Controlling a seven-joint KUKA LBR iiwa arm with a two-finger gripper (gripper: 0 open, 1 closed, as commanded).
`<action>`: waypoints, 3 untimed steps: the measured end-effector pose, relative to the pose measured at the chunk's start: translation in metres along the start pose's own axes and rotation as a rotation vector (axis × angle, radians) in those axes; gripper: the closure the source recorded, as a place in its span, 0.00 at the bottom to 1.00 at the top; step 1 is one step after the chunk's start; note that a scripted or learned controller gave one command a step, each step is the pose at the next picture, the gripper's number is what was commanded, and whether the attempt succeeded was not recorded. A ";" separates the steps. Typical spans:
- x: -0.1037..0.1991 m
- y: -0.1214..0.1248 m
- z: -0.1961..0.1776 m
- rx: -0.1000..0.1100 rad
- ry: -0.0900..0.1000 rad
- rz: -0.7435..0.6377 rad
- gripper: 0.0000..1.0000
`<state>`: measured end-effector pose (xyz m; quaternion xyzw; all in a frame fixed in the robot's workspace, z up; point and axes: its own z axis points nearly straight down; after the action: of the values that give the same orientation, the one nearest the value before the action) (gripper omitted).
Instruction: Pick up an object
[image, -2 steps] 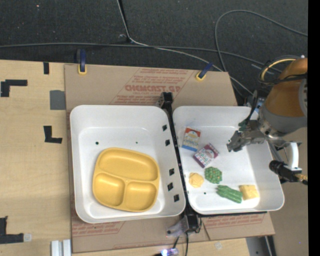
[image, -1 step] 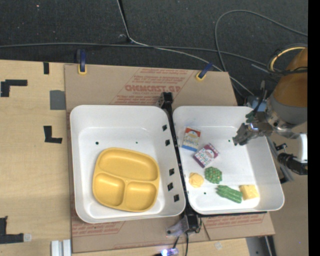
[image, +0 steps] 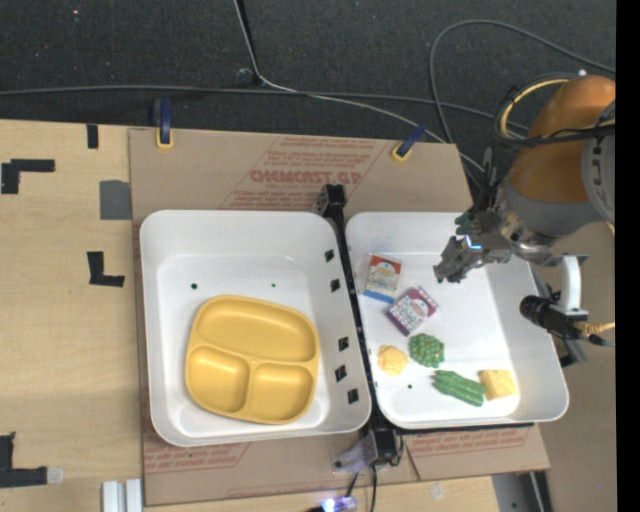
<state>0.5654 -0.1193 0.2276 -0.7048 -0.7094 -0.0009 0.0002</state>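
The right bin (image: 520, 405) holds several small items: a red and white packet (image: 382, 276), a purple packet (image: 410, 309), a green round piece (image: 426, 349), a small yellow piece (image: 393, 359), a green pickle-like piece (image: 458, 387) and a yellow block (image: 497, 383). My gripper (image: 453, 263) hangs over the upper right part of this bin, right of the red and white packet, above the bin floor. I see nothing between its dark fingers.
The left bin (image: 160, 300) holds a yellow divided tray (image: 252, 358). A black divider with clips (image: 343, 300) runs between the bins. The arm's orange and grey body (image: 560, 150) stands at the right; cables cross the dark back.
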 end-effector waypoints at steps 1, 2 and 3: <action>0.061 0.015 0.007 0.003 0.000 -0.001 1.00; 0.113 0.028 -0.003 0.001 0.000 0.000 1.00; 0.173 0.044 0.005 0.002 -0.001 0.000 1.00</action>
<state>0.6080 0.0537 0.2227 -0.7046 -0.7096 0.0003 0.0006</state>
